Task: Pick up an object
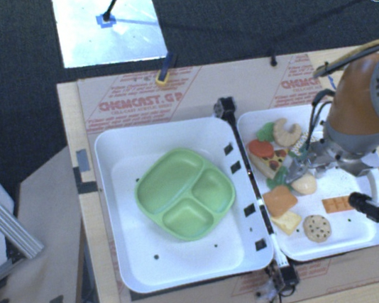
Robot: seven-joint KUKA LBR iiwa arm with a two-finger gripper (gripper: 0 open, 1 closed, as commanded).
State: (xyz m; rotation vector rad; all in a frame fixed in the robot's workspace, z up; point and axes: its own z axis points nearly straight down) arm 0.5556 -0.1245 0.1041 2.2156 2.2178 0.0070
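**bin_watcher:** Bins sit side by side on the surface, touching along a black divider. Left bin has a green three-compartment plate lying flat roughly in its middle. Right bin has all the toy food, mostly piled in its left half.

**gripguy:** Where's the gripper?

**bin_watcher:** Gripper is down low in the right bin, the arm coming in from the right with its orange band above the wrist. It's right over the pile, just above a pale egg-shaped piece. Whether it's touching that piece, can't tell.

**gripguy:** Wide or narrow? Got anything?

**bin_watcher:** Honestly can't tell, it's a dark metal blur from this angle. Nothing I could call held.

**gripguy:** What else is in that bin?

**bin_watcher:** Far end: a green leafy piece next to a tan mushroom-looking thing. Below those, a red piece and what looks like a pizza slice. Nearer the camera: an orange-brown toast-like square, a pale yellow wedge touching it, then a chocolate-chip cookie just beside the wedge. An orange cracker lies flat a little apart, to the right of the cookie.
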